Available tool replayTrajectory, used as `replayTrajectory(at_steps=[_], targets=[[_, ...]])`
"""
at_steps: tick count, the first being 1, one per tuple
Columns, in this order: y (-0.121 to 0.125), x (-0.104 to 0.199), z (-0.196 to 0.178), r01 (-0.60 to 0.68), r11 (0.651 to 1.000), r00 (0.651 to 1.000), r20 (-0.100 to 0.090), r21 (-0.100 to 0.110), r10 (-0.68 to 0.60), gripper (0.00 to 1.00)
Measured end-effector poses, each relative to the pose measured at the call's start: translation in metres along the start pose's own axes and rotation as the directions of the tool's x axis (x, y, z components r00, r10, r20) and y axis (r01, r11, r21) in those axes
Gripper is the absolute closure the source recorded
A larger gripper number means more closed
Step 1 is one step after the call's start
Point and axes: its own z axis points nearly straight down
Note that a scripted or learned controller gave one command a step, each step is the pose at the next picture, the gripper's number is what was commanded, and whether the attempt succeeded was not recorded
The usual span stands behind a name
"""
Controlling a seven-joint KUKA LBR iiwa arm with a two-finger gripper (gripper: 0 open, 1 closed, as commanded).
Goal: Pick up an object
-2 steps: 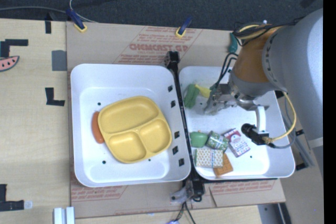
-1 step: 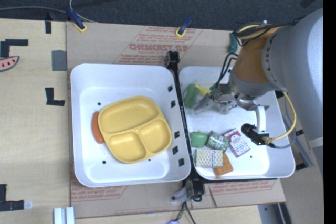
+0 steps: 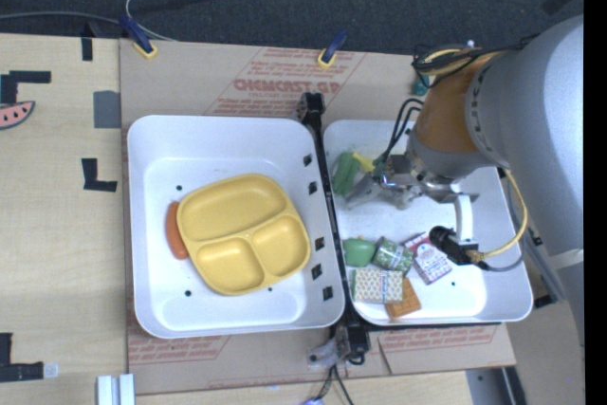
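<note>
A yellow divided tray (image 3: 244, 232) fills the left bin (image 3: 152, 142), an orange item (image 3: 175, 230) tucked under its left edge. In the right bin (image 3: 493, 299), the pincer (image 3: 372, 182) dips beside a green object (image 3: 344, 172) at upper left; its grip cannot be judged. Small packets (image 3: 384, 285) crowd the bin's bottom. A clean pick likely needs centering squarely over the green object before closing.
</note>
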Motion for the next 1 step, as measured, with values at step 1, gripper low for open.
replayTrajectory(at_steps=[1], targets=[[0.0003,-0.0003,-0.0097,0.0,1.0,1.0,0.0,0.0,0.0,1.0]])
